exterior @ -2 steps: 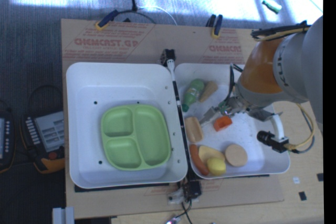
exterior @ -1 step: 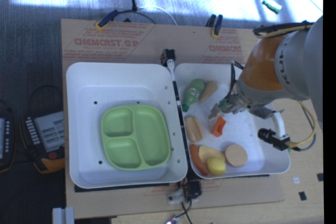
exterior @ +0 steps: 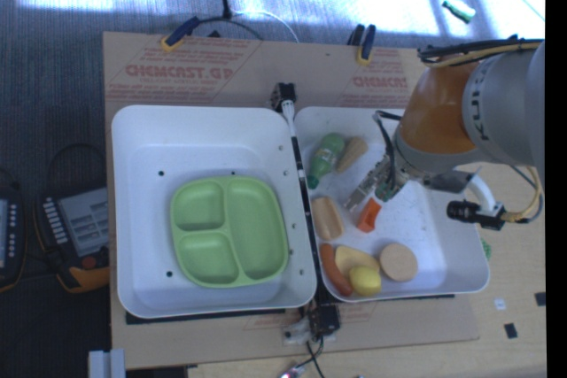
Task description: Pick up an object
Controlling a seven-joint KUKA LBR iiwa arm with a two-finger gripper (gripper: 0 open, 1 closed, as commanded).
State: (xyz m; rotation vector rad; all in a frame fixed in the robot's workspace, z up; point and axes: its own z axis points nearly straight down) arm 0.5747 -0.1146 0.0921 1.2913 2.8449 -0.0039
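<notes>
My gripper (exterior: 374,189) hangs low over the middle of the right bin (exterior: 447,230), reaching in from the right under the grey and orange arm. A small orange-red piece (exterior: 368,215) lies just below and in front of its tip, touching or nearly touching it; I cannot tell which. A tan bun (exterior: 327,218) lies to the left of that piece. A green bottle (exterior: 325,154) and a pale brown roll (exterior: 352,152) lie at the bin's back left. At the front are a carrot (exterior: 334,269), a yellow lemon (exterior: 365,280), a yellow wedge (exterior: 351,258) and a round tan biscuit (exterior: 399,262).
The left bin (exterior: 146,190) holds a green divided plate (exterior: 229,230). A ridge (exterior: 302,190) where the two bins' walls meet separates them. The right bin's right half, under the arm, has bare floor. Clamps and cables lie on the board behind the bins.
</notes>
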